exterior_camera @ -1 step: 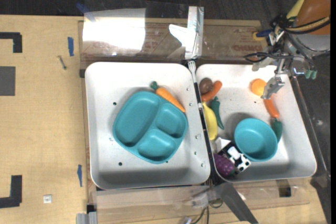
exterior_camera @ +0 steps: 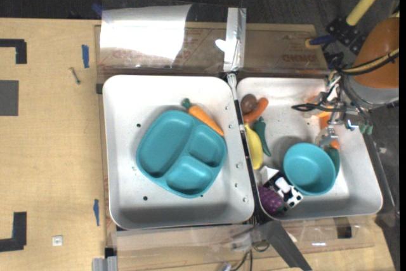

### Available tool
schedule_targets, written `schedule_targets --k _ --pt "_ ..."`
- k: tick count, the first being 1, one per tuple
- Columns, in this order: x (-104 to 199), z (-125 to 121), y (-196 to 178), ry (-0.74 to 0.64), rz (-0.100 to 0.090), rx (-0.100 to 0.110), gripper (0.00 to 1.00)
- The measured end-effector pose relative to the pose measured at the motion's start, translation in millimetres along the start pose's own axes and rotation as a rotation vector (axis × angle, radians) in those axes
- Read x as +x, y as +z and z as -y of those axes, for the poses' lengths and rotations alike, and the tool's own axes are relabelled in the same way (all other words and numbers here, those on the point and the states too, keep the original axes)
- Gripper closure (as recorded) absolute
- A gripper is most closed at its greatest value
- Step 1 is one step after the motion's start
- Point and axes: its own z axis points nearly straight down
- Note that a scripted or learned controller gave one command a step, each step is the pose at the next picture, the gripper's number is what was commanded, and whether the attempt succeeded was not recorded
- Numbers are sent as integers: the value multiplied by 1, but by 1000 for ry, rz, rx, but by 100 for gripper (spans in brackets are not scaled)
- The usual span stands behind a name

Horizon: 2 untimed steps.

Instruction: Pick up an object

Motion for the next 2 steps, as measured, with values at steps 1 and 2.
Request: schedule_targets --k 1,2 --pt "-3 -2 -12 -3 10 2 100" --pt "-3 -2 -12 -4 9 2 0"
